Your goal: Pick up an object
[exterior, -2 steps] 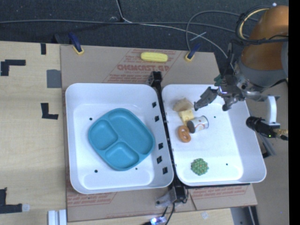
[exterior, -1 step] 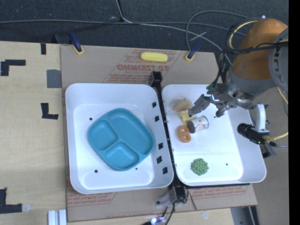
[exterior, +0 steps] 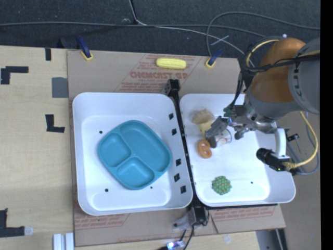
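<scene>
**Desk:** What does the overhead frame show?

**Photographer:** The gripper [exterior: 214, 133] of the grey arm hangs low inside the right bin [exterior: 260, 191], over its upper-left part. Whether it is open or closed cannot be told from this angle, and nothing can be seen caught in it.

**Desk:** Where is the object it might take?

**Photographer:** Three candidates, all in that bin. An orange ring-shaped piece [exterior: 204, 149] lies just beside the gripper, at about seven o'clock from it. A tan, crumpled-looking item [exterior: 202, 116] sits near, at about eleven o'clock. A green bumpy ball [exterior: 221, 185] rests well apart, close to six o'clock, toward the bin's near wall.

**Desk:** So which relation decides the next move?

**Photographer:** By my reading, the orange piece: nearest, and slightly longer top to bottom, so a short shift down and left would cover it.

**Desk:** Anything else on the bench?

**Photographer:** A blue divided tray [exterior: 134, 154] occupies the left bin [exterior: 83, 108], and a yellow corn-shaped toy [exterior: 170, 63] lies on the cardboard at twelve o'clock, outside both.
</scene>
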Controlling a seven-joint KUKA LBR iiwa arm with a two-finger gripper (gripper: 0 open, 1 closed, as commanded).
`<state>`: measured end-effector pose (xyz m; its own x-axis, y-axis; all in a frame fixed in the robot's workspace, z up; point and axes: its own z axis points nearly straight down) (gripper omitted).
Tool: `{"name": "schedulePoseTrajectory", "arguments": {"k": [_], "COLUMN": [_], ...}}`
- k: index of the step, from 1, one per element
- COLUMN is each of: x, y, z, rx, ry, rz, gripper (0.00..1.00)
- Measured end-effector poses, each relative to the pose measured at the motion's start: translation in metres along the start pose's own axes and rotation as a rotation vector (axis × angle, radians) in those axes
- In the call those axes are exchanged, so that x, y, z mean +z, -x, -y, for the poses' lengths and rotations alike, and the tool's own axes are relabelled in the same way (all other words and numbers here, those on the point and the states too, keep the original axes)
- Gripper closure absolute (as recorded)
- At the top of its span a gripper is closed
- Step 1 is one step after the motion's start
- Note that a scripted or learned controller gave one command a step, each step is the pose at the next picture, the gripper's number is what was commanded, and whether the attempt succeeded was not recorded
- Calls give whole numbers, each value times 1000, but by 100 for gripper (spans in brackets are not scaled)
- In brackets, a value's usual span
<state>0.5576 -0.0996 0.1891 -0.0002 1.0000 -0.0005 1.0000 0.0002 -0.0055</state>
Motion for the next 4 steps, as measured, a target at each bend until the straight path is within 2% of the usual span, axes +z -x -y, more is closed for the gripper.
{"name": "schedulePoseTrajectory", "arguments": {"k": [1,2,3,4], "x": [44,33,-30,-51], "y": [5,4,7,7], "z": [2,1,-1,-1], "rx": [0,-3,-1,0], "ry": [1,2,11,6], "rz": [0,-1,1,0], "gripper": [0,100,100,100]}}
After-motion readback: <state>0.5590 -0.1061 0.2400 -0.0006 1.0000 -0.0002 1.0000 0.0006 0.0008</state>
